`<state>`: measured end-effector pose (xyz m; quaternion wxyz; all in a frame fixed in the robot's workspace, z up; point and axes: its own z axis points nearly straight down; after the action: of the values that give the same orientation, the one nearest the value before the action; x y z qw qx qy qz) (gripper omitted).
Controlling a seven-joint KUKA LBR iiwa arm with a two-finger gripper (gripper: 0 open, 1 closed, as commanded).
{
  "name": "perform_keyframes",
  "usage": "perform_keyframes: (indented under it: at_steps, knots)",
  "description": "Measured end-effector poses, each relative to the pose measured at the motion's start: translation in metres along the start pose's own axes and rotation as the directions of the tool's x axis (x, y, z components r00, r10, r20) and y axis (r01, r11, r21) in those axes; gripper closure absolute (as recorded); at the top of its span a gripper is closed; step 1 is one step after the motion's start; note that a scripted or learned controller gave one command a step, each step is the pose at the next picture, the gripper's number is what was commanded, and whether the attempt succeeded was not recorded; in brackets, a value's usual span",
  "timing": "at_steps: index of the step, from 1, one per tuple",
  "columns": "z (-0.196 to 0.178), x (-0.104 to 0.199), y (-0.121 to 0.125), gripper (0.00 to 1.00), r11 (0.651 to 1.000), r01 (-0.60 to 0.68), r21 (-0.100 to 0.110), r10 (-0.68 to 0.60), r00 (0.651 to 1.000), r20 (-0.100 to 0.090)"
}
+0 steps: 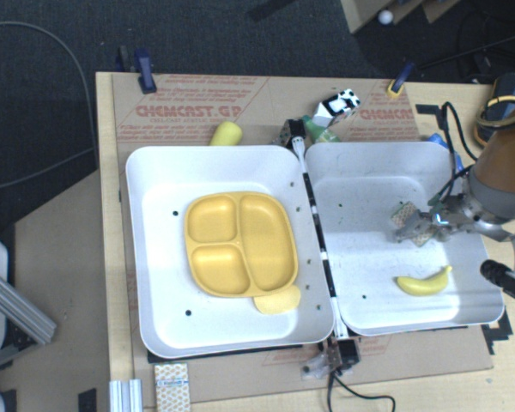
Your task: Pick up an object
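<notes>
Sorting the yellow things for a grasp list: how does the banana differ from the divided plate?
The banana is a small, slim, curved piece lying in the right bin; the divided plate is far larger, broad and rounded, with three compartments, in the left bin. The banana lies just below the gripper; the plate is well away from it. Both are yellow and rest flat.

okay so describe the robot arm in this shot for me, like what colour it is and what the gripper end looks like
The arm is a rounded grey body with an orange-brown band above the wrist. It narrows to a small gripper of grey and dark metal parts, with a faint blue spot near its base. Black cables loop along the arm's upper side.
</notes>
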<state>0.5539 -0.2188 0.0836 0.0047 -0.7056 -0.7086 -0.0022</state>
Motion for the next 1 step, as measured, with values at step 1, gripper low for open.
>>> perform_keyframes:
  at_steps: [1]
  knots:
    - [-0.0009,0.0003,0.0422,0.0,1.0,0.001,-0.002,-0.001,1.0,0.001]
